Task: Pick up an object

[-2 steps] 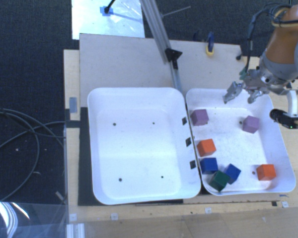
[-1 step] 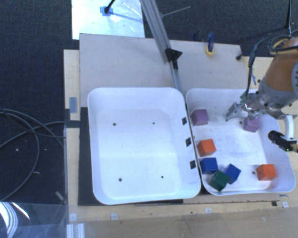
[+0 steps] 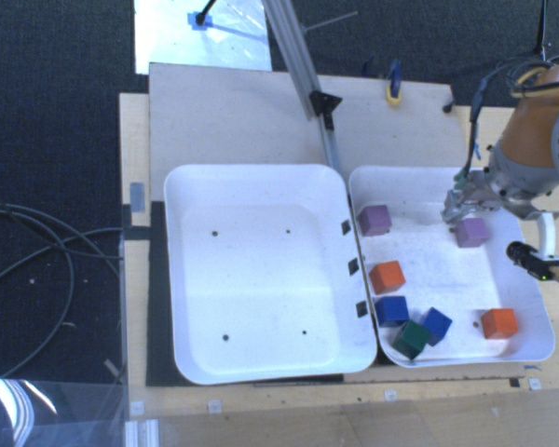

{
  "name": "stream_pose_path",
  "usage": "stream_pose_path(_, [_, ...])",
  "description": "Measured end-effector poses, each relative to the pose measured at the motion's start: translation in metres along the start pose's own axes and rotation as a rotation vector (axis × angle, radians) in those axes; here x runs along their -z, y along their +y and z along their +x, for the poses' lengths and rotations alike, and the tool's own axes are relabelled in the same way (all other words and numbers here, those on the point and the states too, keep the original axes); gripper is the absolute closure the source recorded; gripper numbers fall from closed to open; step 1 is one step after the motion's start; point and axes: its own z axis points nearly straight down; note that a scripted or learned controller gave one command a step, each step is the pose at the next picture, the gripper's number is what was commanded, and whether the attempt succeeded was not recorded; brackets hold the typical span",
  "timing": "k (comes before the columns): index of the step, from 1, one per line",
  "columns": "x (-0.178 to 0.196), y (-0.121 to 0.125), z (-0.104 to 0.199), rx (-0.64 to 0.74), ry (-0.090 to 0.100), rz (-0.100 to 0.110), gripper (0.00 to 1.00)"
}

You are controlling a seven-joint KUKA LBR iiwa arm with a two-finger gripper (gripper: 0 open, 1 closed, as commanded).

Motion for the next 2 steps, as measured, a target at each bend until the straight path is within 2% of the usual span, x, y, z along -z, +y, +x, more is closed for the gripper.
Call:
stream_pose_path(1, [0.045, -0.027, -0.02, -0.009, 0.006, 0.024, 1.0])
stream_pose_path(2, [0.047, -0.003, -0.027, -0.003, 0.007, 0.023, 1.0])
